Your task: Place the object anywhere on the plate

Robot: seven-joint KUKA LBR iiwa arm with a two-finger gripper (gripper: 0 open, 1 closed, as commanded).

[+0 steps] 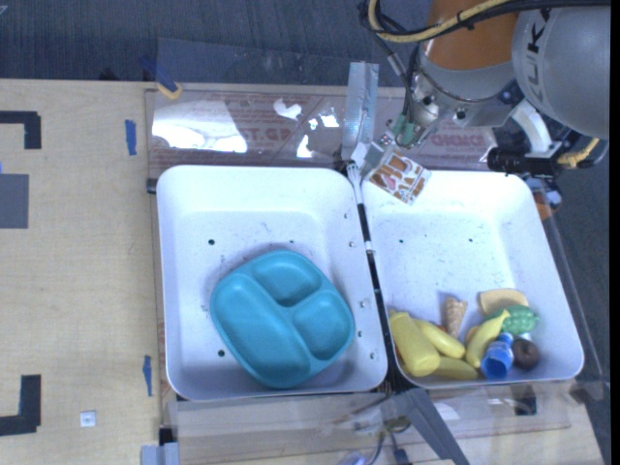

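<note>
- The bench [68, 260] was pale wood with black corner marks and blue tape bits; dark floor lay beyond it.
- The arm [523, 27] came in from the upper right, grey with an orange band, yellow and black cables looping over it, angled down toward the far edge of the bins.
- The left bin [194, 211] held a blue plate [281, 316] with three sections, lying near its front.
- The right bin [465, 231] had toy food piled in its front corner: a yellow piece [418, 345], a banana [486, 332], a cone [453, 312] and a blue cap [497, 360].
- The gripper [411, 134] hung over the right bin's far-left corner, its fingers pinching a packet [399, 176], held off the floor; its orange-and-white print was too blurred to read.
</note>
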